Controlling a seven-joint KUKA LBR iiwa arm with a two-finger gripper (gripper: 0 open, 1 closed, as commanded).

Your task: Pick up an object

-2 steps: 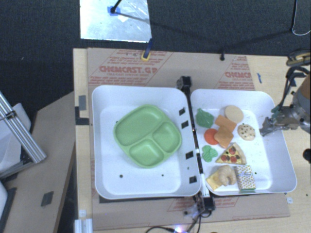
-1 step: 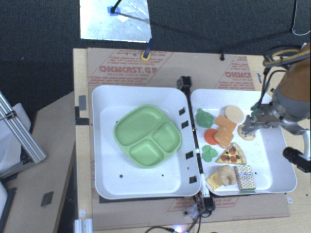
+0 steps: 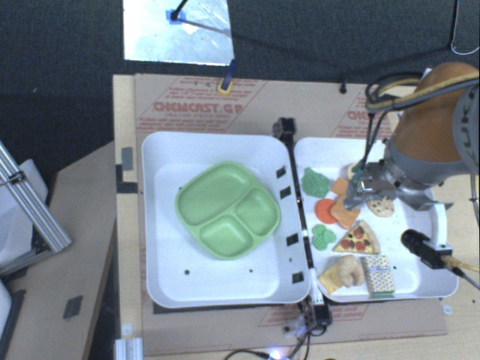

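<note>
My gripper (image 3: 359, 191) hangs low over the right bin (image 3: 427, 287), near its back middle. Directly under and beside it lies an orange toy piece (image 3: 343, 214), with a red tomato slice (image 3: 325, 210) touching its left side. A speckled cookie (image 3: 382, 206) sits just right of the gripper. A green lettuce leaf (image 3: 316, 181) lies to its left. Closer to the front are a pizza slice (image 3: 358, 239), a small green piece (image 3: 324, 236), a tan bread piece (image 3: 343, 273) and a patterned box (image 3: 379, 275). Nothing is visibly held.
The left bin (image 3: 161, 276) holds a green divided plate (image 3: 227, 209) at its middle. A black divider with clips (image 3: 296, 201) runs between the two bins. The arm's grey body (image 3: 435, 141) covers the right bin's back right corner.
</note>
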